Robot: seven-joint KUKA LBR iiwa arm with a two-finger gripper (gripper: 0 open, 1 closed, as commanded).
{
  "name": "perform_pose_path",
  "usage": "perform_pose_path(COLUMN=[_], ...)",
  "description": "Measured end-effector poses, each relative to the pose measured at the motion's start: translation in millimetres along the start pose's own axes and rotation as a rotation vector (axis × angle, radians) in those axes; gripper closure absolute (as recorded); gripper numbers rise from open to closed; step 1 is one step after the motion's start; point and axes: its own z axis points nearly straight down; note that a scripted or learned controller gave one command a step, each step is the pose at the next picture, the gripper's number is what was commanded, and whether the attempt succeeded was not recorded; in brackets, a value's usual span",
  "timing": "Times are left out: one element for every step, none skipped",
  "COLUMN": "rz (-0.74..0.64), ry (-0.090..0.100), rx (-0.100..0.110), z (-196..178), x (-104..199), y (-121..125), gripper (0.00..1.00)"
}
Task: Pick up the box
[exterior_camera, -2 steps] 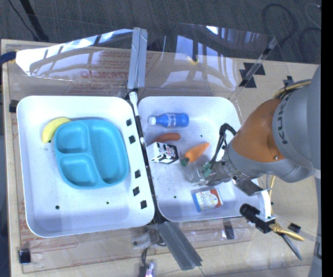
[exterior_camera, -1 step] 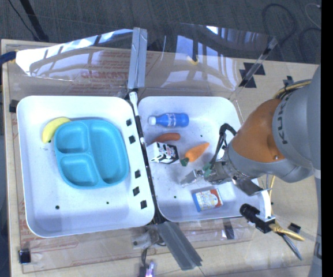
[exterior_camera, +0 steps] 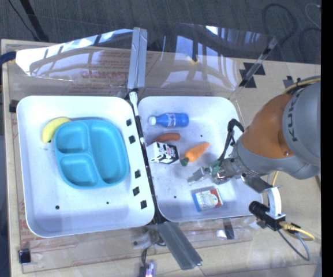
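The small flat orange-and-white box (exterior_camera: 207, 198) lies untouched in the right white bin (exterior_camera: 172, 212); our claw (exterior_camera: 204, 173) hovers just above it, apparently open and empty, grasp pending.

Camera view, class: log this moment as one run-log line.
stage: approach | hand: low in right bin, beside carrot | box: flat on bin floor, apart from hand, not held | left bin: blue tray, banana

Bright, soft focus, glare on plexiglass (exterior_camera: 154, 51)
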Motion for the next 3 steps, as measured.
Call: perform_pose_path(rz=[-0.051,-0.073,-0.082], ry=[0.002,-0.001,0.0], rx=[0.001,-0.001,0.0], z=[34.1,26.7,0.3], x=[2.1,1.0,-0.8], y=[0.7,1.0,-0.4], gripper=[0.0,0.0,0.0])
